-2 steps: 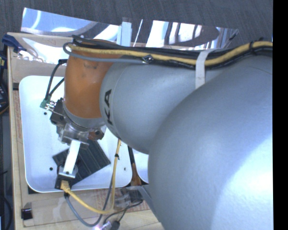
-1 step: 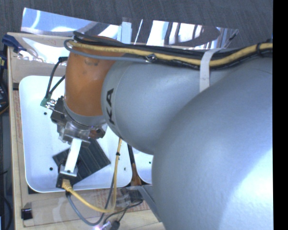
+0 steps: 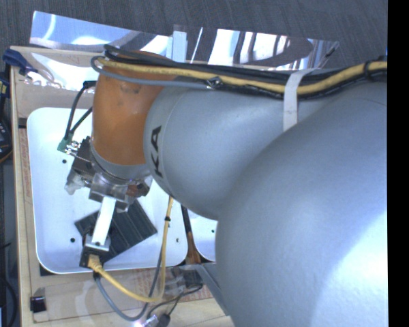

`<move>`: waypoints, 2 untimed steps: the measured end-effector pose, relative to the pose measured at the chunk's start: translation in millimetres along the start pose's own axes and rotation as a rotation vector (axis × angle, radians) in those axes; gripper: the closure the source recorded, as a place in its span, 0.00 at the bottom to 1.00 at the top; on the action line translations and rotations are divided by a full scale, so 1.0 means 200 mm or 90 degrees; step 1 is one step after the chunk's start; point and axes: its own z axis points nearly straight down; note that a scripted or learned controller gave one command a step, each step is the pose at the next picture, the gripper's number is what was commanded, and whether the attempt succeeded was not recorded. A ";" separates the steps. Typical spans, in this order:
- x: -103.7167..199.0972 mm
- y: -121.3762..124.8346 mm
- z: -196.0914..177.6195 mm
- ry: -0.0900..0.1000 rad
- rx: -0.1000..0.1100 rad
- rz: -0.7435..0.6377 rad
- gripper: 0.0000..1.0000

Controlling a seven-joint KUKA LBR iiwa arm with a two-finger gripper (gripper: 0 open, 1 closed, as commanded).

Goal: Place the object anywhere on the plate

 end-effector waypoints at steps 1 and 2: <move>-0.37 0.19 -0.58 0.007 -0.004 0.113 0.00; 0.05 -0.02 -0.13 0.004 -0.002 0.310 0.00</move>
